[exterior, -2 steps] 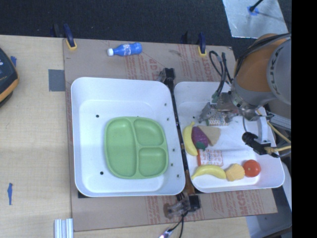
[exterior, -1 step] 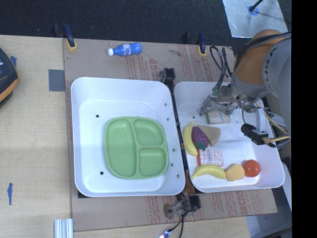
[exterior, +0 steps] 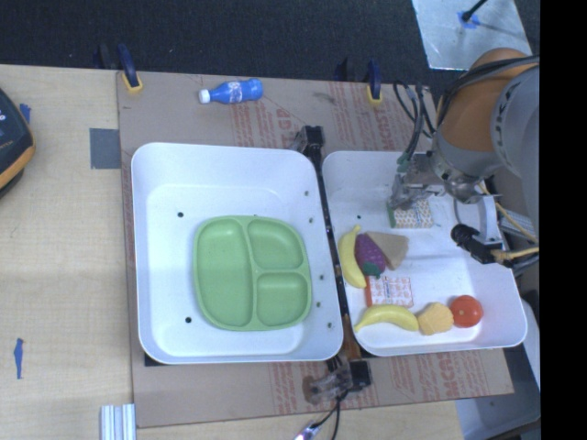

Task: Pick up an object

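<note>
My gripper (exterior: 404, 193) hangs over the back of the right bin (exterior: 344, 177), directly above a small patterned box with a green edge (exterior: 414, 214). Whether it touches the box is hidden by the wrist. In front of it lie a tan wedge (exterior: 394, 245), a purple fruit (exterior: 371, 254) and an upright banana (exterior: 348, 260). Nearer the front are a red-and-white patterned box (exterior: 391, 291), a second banana (exterior: 385, 316), a yellow fruit (exterior: 436, 319) and a red tomato (exterior: 467, 311).
The left bin (exterior: 156, 181) holds a green divided plate (exterior: 252, 271). A blue bottle (exterior: 231, 91) lies on the cardboard behind the bins. A dark device (exterior: 11, 140) sits at the far left edge. Cables hang beside the arm on the right.
</note>
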Motion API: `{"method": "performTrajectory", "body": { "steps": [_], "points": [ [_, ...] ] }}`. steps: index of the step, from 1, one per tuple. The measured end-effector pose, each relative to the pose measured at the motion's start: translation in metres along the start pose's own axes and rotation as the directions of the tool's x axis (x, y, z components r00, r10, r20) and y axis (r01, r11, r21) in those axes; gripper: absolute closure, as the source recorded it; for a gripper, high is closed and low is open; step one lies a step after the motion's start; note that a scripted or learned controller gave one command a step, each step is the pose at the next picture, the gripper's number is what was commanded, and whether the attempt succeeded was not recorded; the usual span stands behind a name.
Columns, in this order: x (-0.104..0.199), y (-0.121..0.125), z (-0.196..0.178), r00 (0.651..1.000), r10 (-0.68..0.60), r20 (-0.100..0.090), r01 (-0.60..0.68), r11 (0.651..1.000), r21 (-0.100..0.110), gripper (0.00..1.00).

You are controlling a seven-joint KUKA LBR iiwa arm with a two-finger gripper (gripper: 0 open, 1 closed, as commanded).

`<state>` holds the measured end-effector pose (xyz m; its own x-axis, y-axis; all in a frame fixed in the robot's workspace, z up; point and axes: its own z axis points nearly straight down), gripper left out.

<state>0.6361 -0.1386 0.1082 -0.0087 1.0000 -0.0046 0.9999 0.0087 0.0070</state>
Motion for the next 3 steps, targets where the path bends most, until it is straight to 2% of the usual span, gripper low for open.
{"method": "performTrajectory", "body": {
  "steps": [1,2,3],
  "points": [
    [0.000,0.000,0.000,1.000,0.000,0.000,0.000,1.000,0.001,0.00],
    [-0.024,0.023,0.012,1.000,0.004,-0.003,-0.004,1.000,0.002,0.00],
    [-0.027,-0.018,0.011,1.000,0.002,0.001,-0.002,1.000,-0.002,0.00]
  ]
}}
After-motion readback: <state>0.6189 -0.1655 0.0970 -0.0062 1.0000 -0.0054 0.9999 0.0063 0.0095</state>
